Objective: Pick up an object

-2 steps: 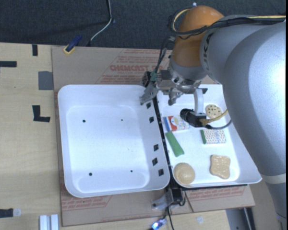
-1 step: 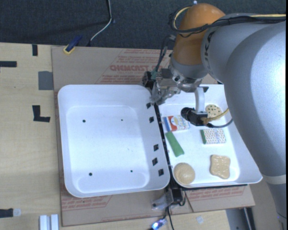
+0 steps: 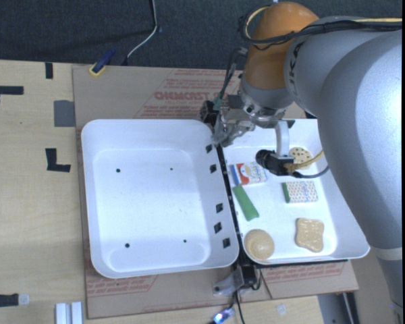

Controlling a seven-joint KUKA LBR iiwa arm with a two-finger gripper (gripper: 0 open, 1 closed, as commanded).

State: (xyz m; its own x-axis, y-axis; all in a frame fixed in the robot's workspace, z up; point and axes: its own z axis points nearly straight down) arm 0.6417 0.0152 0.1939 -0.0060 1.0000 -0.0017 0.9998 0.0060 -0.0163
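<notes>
The right bin (image 3: pixel 337 214) holds several small objects. Among them are a white carton with red and blue print (image 3: pixel 247 174), a green stick (image 3: pixel 245 202) and a round tan bun (image 3: pixel 259 244). There are also a tan toast-shaped piece (image 3: pixel 309 235), a patterned packet (image 3: pixel 300 192) and a round speckled cookie (image 3: pixel 299 154). My gripper (image 3: pixel 224 131) hangs over the far end of the divider between the two bins, just beyond the carton, and I see nothing held in it.
The left bin (image 3: pixel 98 181) lies beside the right one, and both rest on a cardboard sheet (image 3: pixel 175 96). The arm's large grey body (image 3: pixel 364 113) covers the right bin's far right side. A black cable (image 3: pixel 148 25) trails across the dark surface behind.
</notes>
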